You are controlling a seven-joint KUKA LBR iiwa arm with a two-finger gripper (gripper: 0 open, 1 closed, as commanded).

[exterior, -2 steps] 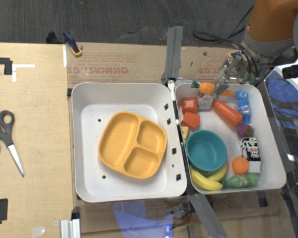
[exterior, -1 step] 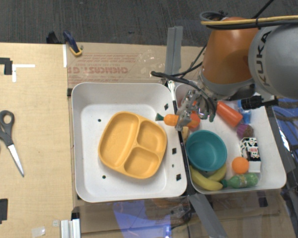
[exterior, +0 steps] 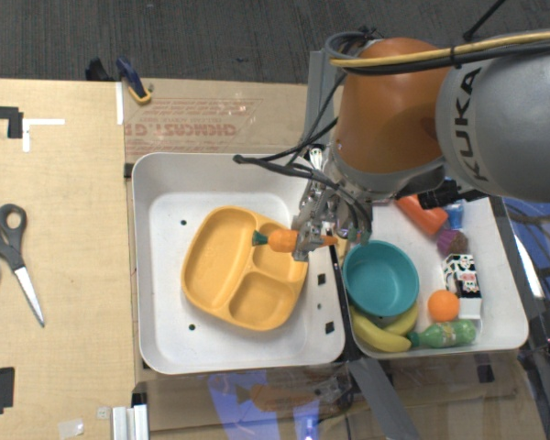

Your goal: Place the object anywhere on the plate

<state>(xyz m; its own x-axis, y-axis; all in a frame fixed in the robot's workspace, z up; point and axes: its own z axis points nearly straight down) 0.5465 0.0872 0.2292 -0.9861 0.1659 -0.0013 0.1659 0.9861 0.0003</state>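
A yellow divided plate (exterior: 222,269) lies in the left white bin (exterior: 160,328). A small orange toy carrot (exterior: 281,239) with a green top hangs over the plate's right edge, by the upper right compartment. My gripper (exterior: 304,238) reaches down from the right and is shut on the carrot's right end, with the green top pointing left. The arm's orange band and grey wrist hide the bin's back right corner.
The right bin (exterior: 509,333) holds a teal bowl (exterior: 381,278), a banana (exterior: 382,335), an orange ball (exterior: 444,306), a green vegetable (exterior: 447,335), a purple piece (exterior: 453,241) and a red-orange piece (exterior: 423,214). Scissors (exterior: 14,255) lie on the bench at left.
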